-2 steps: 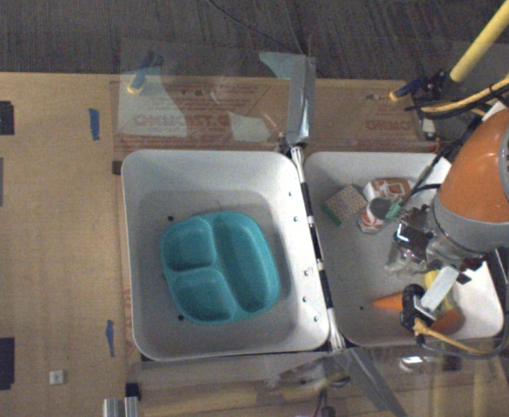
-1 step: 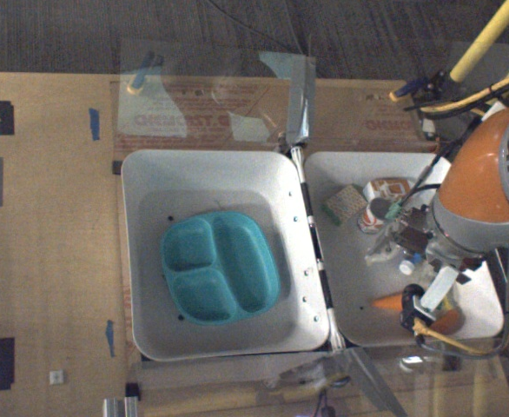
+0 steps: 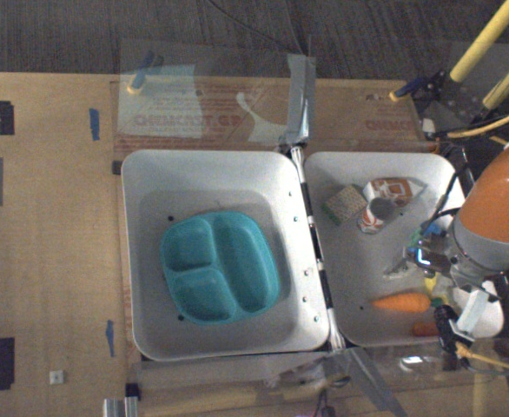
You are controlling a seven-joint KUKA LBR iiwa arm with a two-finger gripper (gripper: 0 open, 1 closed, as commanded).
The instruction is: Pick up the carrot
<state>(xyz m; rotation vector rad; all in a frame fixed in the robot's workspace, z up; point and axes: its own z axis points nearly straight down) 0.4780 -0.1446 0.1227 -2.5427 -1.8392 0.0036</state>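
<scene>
The orange carrot (image 3: 401, 302) lies on its side near the front right corner of the right bin (image 3: 352, 315). My gripper (image 3: 421, 256) hangs over the right side of that bin, just above and slightly right of the carrot. The grey arm with its orange band (image 3: 496, 205) comes in from the right and hides the bin's right wall. Nothing shows held in the gripper.
A tipped white and red can (image 3: 381, 203) and a tan square block (image 3: 346, 204) lie at the back of the right bin. A small red piece (image 3: 426, 328) sits in front of the carrot. The left bin (image 3: 142, 233) holds a teal divided plate (image 3: 220, 268).
</scene>
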